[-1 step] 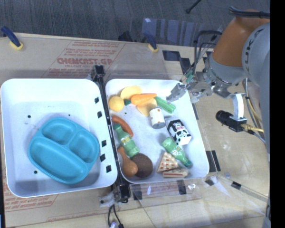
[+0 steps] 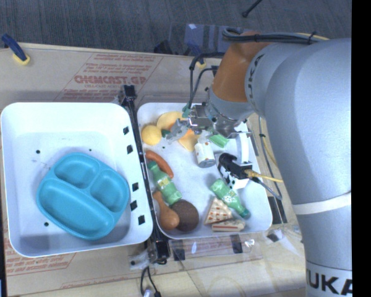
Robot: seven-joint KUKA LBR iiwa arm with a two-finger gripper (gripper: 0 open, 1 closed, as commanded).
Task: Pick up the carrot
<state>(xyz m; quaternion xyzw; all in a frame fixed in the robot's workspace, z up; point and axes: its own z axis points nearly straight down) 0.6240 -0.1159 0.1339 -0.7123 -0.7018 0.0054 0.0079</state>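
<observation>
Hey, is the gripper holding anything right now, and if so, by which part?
Cannot be told. The gripper is low over the right bin near the yellow pieces, and the carrot lies apart from it by the bin's left wall.

Right bin (image 2: 149,111) far right rim hidden behind arm (image 2: 309,122). Gripper (image 2: 195,124) partly masked by wrist and cables; finger state not discernible. Orange piece (image 2: 187,142) below gripper half covered (identity cannot be told). Arm cut off at bottom edge. Blue clamp (image 2: 15,49) on worktop (image 2: 111,73) blurred.
</observation>
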